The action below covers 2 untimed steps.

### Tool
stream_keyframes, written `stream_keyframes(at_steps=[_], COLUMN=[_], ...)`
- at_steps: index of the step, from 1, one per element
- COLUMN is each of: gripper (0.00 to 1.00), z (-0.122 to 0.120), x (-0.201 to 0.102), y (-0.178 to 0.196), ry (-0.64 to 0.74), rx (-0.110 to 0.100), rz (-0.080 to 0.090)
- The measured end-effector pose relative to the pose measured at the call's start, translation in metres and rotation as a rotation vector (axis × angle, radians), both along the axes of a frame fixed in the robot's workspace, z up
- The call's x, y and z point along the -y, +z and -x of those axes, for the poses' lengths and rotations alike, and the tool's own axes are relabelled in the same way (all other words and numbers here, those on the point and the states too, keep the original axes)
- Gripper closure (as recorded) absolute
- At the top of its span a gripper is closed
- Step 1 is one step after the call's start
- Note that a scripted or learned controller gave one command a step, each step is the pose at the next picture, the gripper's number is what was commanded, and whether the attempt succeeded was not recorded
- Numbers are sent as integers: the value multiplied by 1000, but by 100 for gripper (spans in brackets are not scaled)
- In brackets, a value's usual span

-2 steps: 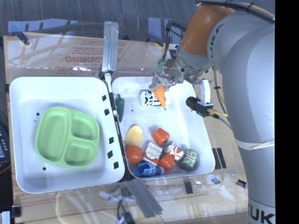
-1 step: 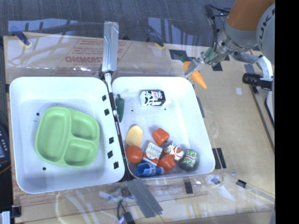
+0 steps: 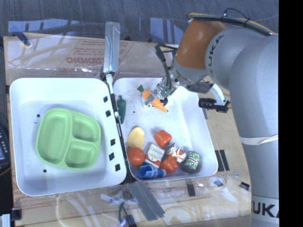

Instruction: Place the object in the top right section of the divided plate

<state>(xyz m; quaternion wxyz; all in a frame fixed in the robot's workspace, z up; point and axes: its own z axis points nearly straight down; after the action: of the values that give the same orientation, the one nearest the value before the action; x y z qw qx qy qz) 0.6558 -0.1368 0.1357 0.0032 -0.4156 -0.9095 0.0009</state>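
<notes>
1. Camera view: the gripper (image 3: pixel 162 94) sits low in the far part of the right bin (image 3: pixel 199 126), reached in from the right on the grey arm with its orange band
2. The fingers are down at a toy carrot (image 3: pixel 156 101) – orange with a green top – which lies at the gripper's tip; whether the jaws are spread, pressed together or pinching the carrot, I cannot tell
3. The carrot lies in the right bin near its far wall, well apart from the divided plate (image 3: pixel 68 137)
4. The green divided plate rests in the left bin (image 3: pixel 23 103), one long section on its left side and two smaller ones on its right
5. Near the right bin's front wall lies a cluster of toy food – a yellow piece (image 3: pixel 136 137), a red tomato (image 3: pixel 135 156), an orange piece (image 3: pixel 163 138), a small carton (image 3: pixel 155 153), a blue item (image 3: pixel 150 172) and a green can (image 3: pixel 191 161)
6. A dark green piece (image 3: pixel 121 109) lies against the right bin's left wall, just beside the divider between the bins
</notes>
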Motion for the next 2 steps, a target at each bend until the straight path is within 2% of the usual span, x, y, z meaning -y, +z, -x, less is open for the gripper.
stream_keyframes(at_steps=[1,2], gripper=[100,100], z=[7,12], x=[37,11], y=[-10,35], ry=[-35,-24], rx=[14,9], rz=[2,2])
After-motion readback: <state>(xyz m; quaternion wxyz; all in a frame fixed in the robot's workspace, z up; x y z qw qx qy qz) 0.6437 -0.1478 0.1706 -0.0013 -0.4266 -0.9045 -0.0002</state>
